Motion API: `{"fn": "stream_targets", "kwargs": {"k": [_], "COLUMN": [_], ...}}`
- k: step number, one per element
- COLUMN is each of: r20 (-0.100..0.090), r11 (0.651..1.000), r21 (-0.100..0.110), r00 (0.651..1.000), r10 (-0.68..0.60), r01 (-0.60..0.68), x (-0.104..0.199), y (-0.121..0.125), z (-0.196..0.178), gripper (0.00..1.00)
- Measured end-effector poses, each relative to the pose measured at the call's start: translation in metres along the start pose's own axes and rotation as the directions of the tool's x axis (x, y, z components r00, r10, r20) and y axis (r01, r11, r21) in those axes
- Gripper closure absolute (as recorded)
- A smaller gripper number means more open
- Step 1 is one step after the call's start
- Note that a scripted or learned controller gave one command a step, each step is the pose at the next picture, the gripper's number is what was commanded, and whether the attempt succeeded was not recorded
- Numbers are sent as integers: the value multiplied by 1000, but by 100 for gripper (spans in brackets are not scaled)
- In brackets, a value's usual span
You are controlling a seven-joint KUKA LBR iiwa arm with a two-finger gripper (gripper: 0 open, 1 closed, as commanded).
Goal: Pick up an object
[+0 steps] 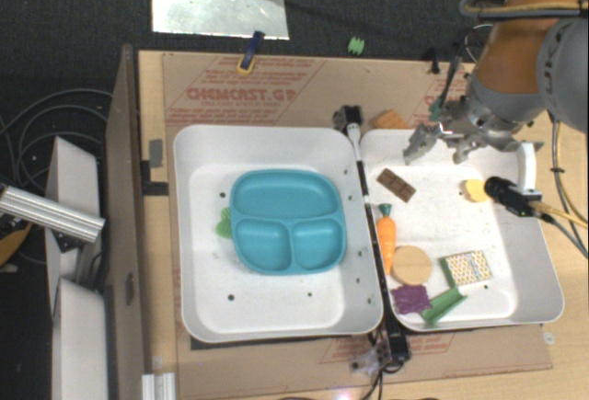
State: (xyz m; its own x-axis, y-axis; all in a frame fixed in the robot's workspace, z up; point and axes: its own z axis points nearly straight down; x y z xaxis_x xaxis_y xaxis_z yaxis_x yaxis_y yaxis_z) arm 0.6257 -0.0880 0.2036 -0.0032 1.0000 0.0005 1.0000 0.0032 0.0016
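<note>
White shallow right bin (538,297) is seen holding seven loose items. Nearest: one purple lumpy toy (410,300), one green stick-shaped piece (444,305), one patterned rectangular packet (467,268), one tan round disc (411,265). Further in: one orange toy carrot (386,238) along the left wall, one brown chocolate-bar block (396,185), one yellow rounded piece (474,190). Two-finger gripper (440,141) is seen at the far rim, fingers spread apart, nothing between them; the brown block lies near it on the near-left, the yellow piece near on the near-right, the rest well apart. White shallow left bin (198,292) holds one blue three-compartment plastic tray (286,220); one green item (224,223) is mostly hidden under its left edge, unidentifiable.
</note>
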Motion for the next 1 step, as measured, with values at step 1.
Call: {"fn": "stream_targets", "kwargs": {"k": [1], "r20": [-1], "r11": [1000], "r21": [9], "r00": [1000], "r10": [-2], "r01": [2], "x": [6], "y": [8], "z": [120], "gripper": [0]}}
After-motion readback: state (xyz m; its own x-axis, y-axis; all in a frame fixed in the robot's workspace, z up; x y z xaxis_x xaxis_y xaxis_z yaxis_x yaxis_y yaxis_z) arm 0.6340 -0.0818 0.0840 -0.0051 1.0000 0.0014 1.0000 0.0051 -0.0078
